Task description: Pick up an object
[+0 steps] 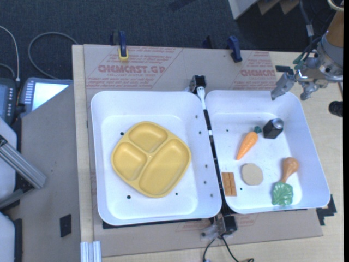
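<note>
White plastic bins sit side by side on our bench, and our gripper point(293, 87) hangs above the far right corner of the right bin point(311, 141), its two fingers spread apart with nothing between them. From the jaws, everything worth picking lies nearer the camera and lower in the view. Closest is a small black object with a silver top point(272, 128) — just below the jaws and slightly to their left, resting on the bin floor. An orange carrot point(247, 144) lies further left of that, tilted, its green tip near the black object but apart from it. Well below the jaws we see a tan round disc point(252, 174), a brown drumstick-shaped piece point(289, 168) almost straight down from the fingers, and a green leafy piece point(282, 194) just beneath that. A flat orange-brown cracker point(229, 183) lies at the bin's left wall. Far to the jaws' left, the left bin point(103, 146) holds a yellow divided plate point(151, 158) — well apart from the fingers.
</note>
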Robot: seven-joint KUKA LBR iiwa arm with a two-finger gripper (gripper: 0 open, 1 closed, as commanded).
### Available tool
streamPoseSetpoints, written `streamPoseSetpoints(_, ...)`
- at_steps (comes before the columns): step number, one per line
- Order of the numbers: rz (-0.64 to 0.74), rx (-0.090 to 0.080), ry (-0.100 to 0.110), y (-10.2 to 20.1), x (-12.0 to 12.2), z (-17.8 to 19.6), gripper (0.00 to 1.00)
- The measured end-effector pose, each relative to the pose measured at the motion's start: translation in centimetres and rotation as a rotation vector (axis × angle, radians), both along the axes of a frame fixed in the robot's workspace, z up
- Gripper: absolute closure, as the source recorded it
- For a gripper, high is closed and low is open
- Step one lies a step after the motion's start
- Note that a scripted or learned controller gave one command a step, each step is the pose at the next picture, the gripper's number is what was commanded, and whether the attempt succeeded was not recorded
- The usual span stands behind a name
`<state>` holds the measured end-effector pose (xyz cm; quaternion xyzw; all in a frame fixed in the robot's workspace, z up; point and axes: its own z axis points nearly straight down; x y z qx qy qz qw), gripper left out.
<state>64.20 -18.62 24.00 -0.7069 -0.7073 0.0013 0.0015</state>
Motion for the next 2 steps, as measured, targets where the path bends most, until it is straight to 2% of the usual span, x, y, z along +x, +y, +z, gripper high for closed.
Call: streamPoseSetpoints(2, -0.001, 0.001, 0.002, -1.0, -0.6, -12.0, 0.00)
